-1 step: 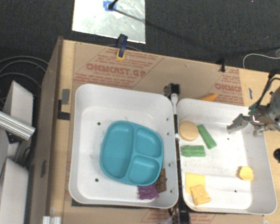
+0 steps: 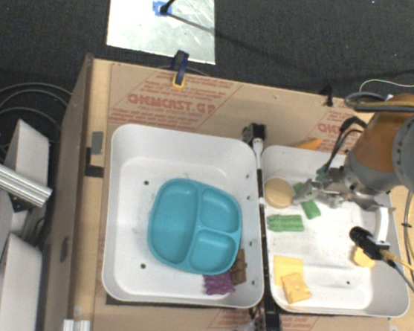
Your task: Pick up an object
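From my station I see the grey arm with the orange band (image 2: 389,142) reaching in from the right, with the gripper (image 2: 315,191) low over the upper left part of the right-hand shallow white bin (image 2: 393,300). I cannot tell how far open the gripper is, and I see nothing held in it.

Nearest to it is a small green block (image 2: 311,209), just below the tip and tilted; I cannot say whether they touch. A tan round flat piece (image 2: 278,193) lies just to the gripper's left, against the bin's left wall. Below that rests a longer green ridged block (image 2: 285,223), lying roughly across. Near the bin's lower left are two yellow wedge-like pieces (image 2: 288,266), one just below the other (image 2: 297,289), touching or nearly so. A thin orange piece (image 2: 308,143) pokes out at the bin's top rim.

The left-hand shallow white bin (image 2: 125,188) holds a teal plastic plate with three compartments (image 2: 196,225), lying flat near the middle. At the plate's lower right edge sit a small purple crumpled item (image 2: 216,283) and a dark brown piece (image 2: 240,268), close together by the wall.

Both bins rest side by side on the cardboard-covered worktop (image 2: 199,104)
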You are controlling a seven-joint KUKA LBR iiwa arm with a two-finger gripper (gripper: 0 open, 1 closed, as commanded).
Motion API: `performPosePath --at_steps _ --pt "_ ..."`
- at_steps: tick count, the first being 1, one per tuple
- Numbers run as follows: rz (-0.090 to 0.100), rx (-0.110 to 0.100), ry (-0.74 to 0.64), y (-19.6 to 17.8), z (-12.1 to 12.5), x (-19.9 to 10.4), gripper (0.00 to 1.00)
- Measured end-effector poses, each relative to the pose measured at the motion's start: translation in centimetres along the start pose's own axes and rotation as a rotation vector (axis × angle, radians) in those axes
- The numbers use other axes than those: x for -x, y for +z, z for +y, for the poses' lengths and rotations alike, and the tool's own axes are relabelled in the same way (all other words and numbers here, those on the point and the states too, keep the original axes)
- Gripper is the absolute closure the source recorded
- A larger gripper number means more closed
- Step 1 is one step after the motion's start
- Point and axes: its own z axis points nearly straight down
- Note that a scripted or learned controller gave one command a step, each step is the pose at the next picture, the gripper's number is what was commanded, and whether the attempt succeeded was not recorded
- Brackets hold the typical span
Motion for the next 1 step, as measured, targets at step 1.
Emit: performPosePath --at_steps 1 --pt "-0.003 0.008 0.002 -1.69 0.11 0.28 1.0"
